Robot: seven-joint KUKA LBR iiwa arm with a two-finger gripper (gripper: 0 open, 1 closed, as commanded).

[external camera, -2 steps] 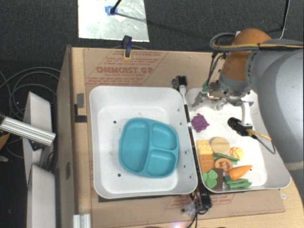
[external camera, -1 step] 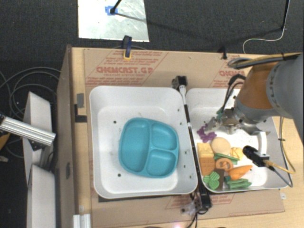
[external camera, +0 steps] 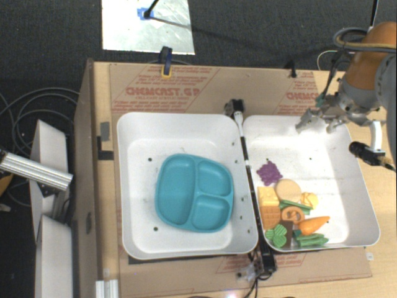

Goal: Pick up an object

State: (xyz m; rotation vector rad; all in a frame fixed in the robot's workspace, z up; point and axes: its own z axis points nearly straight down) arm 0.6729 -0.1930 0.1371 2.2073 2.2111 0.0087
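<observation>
Left bin: blue divided plate lying flat, nothing else inside.
Right bin: toy food heaped in the near-left corner — purple grapes, yellow waffle-like block, round tan piece, orange carrot, green pieces at the front edge.
Gripper high over the far edge of right bin, well apart from the heap; fingers spread, nothing between them.
Progress: no pick made, judged at start; approach, descent, grasp, lift all left.
Hard to read: pieces in the heap overlap, exact kinds unclear; arm cut off at right.
</observation>
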